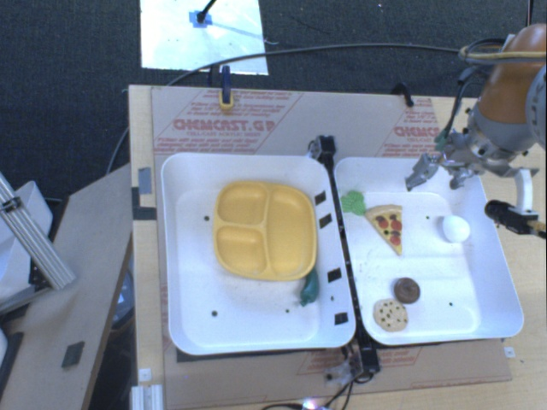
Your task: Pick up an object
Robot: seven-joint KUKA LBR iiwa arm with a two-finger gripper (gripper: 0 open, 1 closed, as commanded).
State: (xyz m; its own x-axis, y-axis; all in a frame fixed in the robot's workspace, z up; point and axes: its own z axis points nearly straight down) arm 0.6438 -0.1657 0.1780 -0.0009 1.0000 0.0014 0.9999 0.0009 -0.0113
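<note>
Nothing of the task is finished yet, as far as you can judge: every object lies on a bin floor and none is between the fingers. You see the gripper (439, 171) above the far edge of the right bin (504, 301), its two fingers spread open with only air between them, and the grey arm with the orange band (513, 75) rises behind it toward the right. Closest to the gripper are the white egg (455, 228), a little nearer to the camera than the fingers and slightly to the right of them, and the pizza slice (388, 226), nearer to the camera and to their left. The green leaf piece (353, 201) lies further left of the gripper, just beside the wall between the bins. The dark brown cookie (407, 290) and the chocolate-chip cookie (391, 315) sit well apart from the fingers, toward the near side of the same bin. The yellow divided plate (263, 230) and a small dark green piece (308, 288) at its corner are in the left bin (184, 314), far to the left of the gripper. What remains for you, I think, is the whole pick: to choose one object, to descend, to close on it and to lift.
</note>
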